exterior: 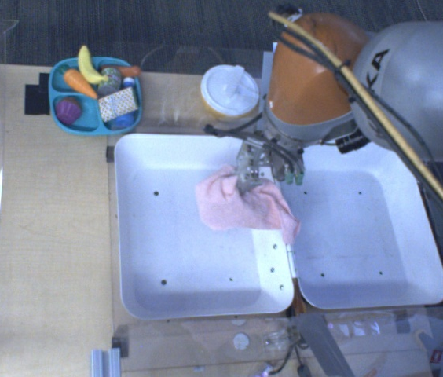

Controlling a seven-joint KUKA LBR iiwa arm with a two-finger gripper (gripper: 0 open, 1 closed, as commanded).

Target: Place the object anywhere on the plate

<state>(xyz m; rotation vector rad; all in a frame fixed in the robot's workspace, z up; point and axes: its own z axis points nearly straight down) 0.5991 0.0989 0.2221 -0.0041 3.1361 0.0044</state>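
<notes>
Jaws pointing straight down, pinching the pink cloth (243, 203)

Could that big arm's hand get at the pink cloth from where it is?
Probably yes: the hand sits right over the pink cloth in the left bin, with nothing between them.

The grey KUKA arm (418, 77) enters from three o'clock, bulking across the upper right of the camera view and reaching toward nine. Its orange band (312, 73) sits at about one o'clock from the view's centre, above the wrist. Below it the gripper (249, 181) points straight down — close to centre.
</notes>
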